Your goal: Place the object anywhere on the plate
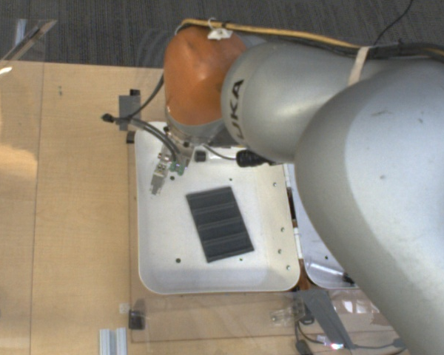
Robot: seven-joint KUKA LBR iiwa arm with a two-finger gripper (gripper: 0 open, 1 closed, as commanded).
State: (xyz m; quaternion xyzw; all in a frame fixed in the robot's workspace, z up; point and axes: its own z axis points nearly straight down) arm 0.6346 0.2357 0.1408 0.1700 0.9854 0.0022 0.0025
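A dark grey ribbed rectangular plate (220, 224) lies flat in the middle of the left white bin (163, 265), turned a little off square. My gripper (161, 173) hangs below the orange wrist band (196, 80), over the bin's upper left corner and up-left of the plate, well apart from it. It looks small and blurred, with a green speck at its side. I cannot make out any object held in it. The grey arm covers the upper right of the view.
A sliver of the right bin (320, 266) shows under the arm. The wooden bench (59, 198) stretches to the left. Cables and a black connector (126, 117) hang beside the wrist. Small fixtures (135, 318) sit by the bench's front edge.
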